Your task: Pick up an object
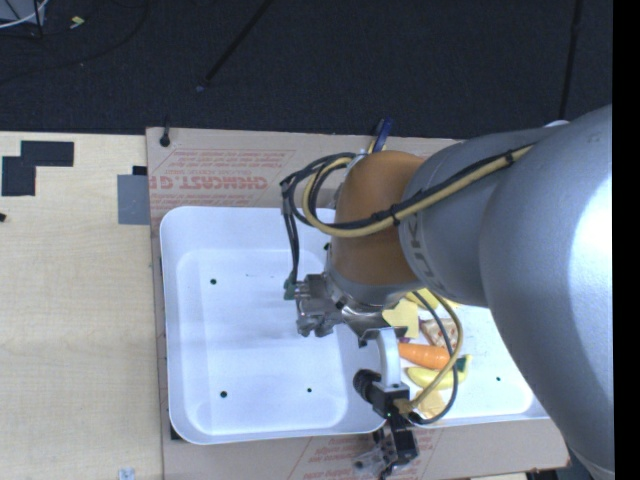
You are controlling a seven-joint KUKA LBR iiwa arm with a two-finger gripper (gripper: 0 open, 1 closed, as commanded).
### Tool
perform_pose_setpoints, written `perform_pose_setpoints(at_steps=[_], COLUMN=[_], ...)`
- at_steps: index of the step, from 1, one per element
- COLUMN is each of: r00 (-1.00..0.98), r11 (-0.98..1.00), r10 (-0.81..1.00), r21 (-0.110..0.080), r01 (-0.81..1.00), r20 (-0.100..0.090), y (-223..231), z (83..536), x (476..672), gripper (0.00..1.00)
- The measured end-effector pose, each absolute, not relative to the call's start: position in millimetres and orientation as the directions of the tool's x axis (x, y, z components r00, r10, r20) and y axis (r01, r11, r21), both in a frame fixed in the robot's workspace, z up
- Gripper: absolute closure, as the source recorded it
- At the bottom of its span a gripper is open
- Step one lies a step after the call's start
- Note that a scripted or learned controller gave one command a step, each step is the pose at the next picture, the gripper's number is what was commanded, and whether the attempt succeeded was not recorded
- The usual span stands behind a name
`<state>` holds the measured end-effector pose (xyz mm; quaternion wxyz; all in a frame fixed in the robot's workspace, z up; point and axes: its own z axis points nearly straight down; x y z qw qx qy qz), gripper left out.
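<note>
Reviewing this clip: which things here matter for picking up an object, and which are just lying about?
Part of the job:
- gripper
- orange carrot
- yellow pieces next to the carrot
- right-hand bin that holds them

Just lying about:
- left-hand bin
- printed cardboard under the bins
- grey patch on the bench

Arm [520, 238] in from rt — gripper [318, 313] pointing down.
</note>
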<state>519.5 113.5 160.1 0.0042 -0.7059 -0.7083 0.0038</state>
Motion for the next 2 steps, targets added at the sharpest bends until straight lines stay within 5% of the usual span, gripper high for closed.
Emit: perform_pose_setpoints(at_steps=[1, 2], r00=[-0.004, -0.004], r11=[0.004, 0.004], r10=[1.000, 1.000], r21=[0.014, -0.004], r01=[1.000, 1.000], r20=[0.005, -0.001], y=[144.0, 205.4], z=[311.3, 253.2], x=[548.8, 586.0], gripper=[1.00, 1.00])
